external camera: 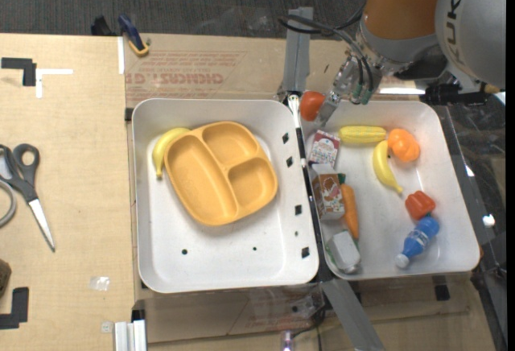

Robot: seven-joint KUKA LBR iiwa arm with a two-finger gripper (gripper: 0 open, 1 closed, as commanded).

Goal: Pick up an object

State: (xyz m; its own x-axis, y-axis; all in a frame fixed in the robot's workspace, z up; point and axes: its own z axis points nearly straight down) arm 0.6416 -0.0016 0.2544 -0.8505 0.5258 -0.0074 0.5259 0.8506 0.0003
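Scissors (28,188) on tan bench (64,245) | dark floor behind | hand (352,88) over right bin (455,253), grip unclear

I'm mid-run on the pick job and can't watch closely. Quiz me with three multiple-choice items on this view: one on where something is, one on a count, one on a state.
1. Where does the yellow three-compartment plastic plate lie?
A. in the left white bin
B. in the right white bin
C. on the bench beside the scissors

2. How many yellow bananas are in view?
A. one
B. two
C. four

3. How does the blue plastic bottle with a white label rest?
A. standing upright
B. lying on its side
C. held up in the air

Answers:
1. A: the plate sits on the floor of the left white bin.
2. B: one banana lies at the plate's left edge, another in the right white bin.
3. B: the bottle lies flat in the right bin's near corner.
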